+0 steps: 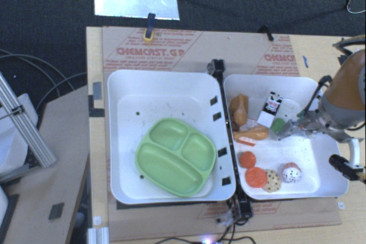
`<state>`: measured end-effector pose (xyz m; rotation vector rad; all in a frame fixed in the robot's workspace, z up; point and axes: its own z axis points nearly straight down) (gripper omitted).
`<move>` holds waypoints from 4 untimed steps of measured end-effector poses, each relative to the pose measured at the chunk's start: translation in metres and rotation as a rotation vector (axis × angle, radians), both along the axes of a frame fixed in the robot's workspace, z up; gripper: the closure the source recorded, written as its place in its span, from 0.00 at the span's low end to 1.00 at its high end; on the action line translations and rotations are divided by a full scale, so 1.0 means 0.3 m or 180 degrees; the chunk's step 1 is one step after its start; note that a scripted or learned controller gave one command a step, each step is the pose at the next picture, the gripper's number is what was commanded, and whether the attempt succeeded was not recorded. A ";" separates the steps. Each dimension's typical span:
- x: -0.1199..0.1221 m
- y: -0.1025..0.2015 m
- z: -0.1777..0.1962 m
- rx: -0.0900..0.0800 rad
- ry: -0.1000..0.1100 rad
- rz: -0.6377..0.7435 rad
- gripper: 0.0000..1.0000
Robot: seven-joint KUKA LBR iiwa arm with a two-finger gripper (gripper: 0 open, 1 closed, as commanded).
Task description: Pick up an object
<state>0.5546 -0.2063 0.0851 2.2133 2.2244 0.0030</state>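
Taking the right bin [329,177] as the landmark: along its near wall lie a white ball with red spots [291,173], a speckled cookie [272,181] touching an orange disc [257,177], and just beyond them a small red-orange round piece [247,159]. Farther in, toward the wall it shares with the left bin [123,123], an orange carrot-like piece [252,134] lies flat, with a tan, drumstick-shaped item [239,110] behind it. Near the middle of the right bin a small black-and-white carton [271,108] stands, and just to its right a green object [279,125] sits at the gripper [290,127]. The fingertips blur into that green thing, so I cannot tell whether the gripper is spread, closed, or grasping. The grey arm [343,103] is cut off at the frame's right side. In the left bin rests a green divided plate [176,155].
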 end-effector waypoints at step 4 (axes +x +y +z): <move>-0.218 -0.002 0.069 0.0000 -0.0010 -0.0008 1.00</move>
